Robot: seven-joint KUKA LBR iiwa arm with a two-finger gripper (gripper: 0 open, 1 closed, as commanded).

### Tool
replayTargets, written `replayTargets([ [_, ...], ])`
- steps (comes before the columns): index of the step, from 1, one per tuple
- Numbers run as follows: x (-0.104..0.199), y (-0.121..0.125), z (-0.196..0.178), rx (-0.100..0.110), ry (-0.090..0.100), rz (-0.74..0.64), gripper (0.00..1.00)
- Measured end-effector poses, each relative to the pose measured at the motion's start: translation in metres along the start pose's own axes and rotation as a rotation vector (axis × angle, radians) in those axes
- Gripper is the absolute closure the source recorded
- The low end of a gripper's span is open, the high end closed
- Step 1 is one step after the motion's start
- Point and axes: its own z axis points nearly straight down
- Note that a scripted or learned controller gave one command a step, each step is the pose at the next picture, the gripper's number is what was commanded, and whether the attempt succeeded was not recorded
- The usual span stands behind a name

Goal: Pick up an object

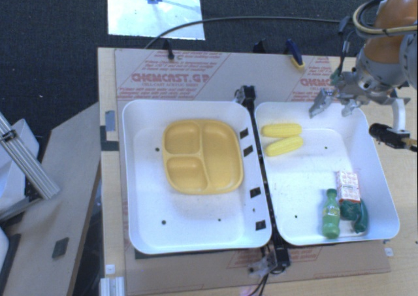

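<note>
Left bin (147,177), yellow tray (201,156), right bin (372,157), corn (282,138), bottle (331,213)

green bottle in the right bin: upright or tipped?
Tipped. The green bottle lies flat on the right bin floor, cap toward the far side, beside the small carton.

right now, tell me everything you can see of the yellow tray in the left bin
The yellow tray is a rounded-square plate that looks like matte plastic, moulded with three compartments: a large one on its right and two smaller ones stacked on its left. It lies flat, right side up, a little above the middle of the left bin, slightly rotated. Its compartments hold nothing. It touches only the bin floor; the gripper is far off, over the other bin.
</note>
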Motion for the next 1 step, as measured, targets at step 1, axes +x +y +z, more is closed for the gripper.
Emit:
replayTargets([
  [1,0.0005,0.0029,-0.0093,-0.014,-0.002,-0.002,0.00],
])
